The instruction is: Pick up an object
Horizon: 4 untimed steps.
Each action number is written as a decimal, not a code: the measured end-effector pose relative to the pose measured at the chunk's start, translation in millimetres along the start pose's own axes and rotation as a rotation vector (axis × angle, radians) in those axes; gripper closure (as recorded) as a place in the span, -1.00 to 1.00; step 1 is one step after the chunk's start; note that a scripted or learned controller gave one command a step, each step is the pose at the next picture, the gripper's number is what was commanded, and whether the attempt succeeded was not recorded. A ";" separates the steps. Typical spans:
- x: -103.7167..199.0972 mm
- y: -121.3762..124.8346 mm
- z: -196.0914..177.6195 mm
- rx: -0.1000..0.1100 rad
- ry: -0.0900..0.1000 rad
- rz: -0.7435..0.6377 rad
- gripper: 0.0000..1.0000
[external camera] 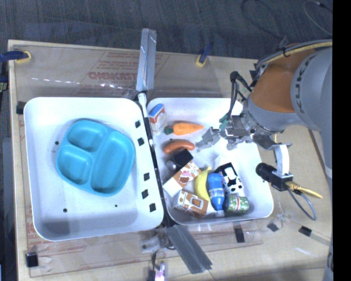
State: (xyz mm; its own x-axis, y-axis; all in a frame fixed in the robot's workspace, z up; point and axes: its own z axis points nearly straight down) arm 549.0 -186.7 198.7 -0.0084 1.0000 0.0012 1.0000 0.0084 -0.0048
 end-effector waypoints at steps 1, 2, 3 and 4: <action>16.5 104.8 71.3 -0.001 0.000 -0.002 -1.00; 49.3 53.3 107.8 0.000 0.000 -0.082 -1.00; 33.9 -19.5 -25.4 -0.003 -0.002 0.058 -1.00; -20.0 -36.9 74.1 -0.006 -0.002 -0.133 -1.00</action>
State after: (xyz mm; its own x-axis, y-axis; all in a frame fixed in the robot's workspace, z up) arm 511.9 -206.8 124.7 -0.1410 0.9900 -0.0002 0.9900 0.1410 0.0017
